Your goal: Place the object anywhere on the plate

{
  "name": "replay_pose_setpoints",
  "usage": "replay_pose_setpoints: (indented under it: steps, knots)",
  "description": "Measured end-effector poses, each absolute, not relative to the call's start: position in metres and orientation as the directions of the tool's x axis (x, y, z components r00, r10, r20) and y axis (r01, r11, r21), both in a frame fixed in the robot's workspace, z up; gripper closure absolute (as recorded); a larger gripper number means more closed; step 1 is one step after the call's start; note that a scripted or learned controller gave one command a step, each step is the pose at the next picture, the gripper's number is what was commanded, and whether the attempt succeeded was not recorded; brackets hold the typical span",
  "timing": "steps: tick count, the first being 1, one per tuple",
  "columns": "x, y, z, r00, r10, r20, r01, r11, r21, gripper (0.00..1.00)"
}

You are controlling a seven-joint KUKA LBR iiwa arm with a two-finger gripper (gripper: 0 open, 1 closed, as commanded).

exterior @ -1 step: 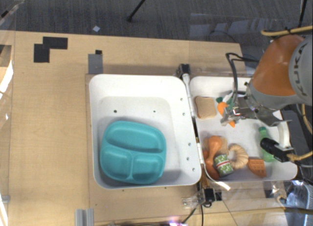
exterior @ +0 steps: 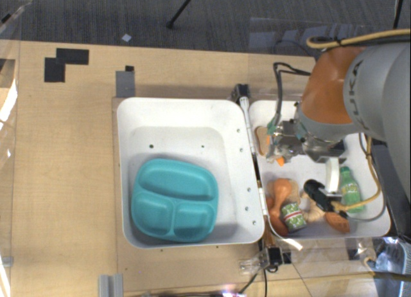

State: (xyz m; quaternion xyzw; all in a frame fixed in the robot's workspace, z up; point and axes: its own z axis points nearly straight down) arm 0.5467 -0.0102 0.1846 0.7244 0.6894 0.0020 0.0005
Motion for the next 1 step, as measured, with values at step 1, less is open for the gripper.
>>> replay_pose_setpoints:
  steps: [1]
  knots:
    - [0.5467,-0.0120,0.1847,0.051,0.999,0.001,0.999,-0.051,0.003,0.00]
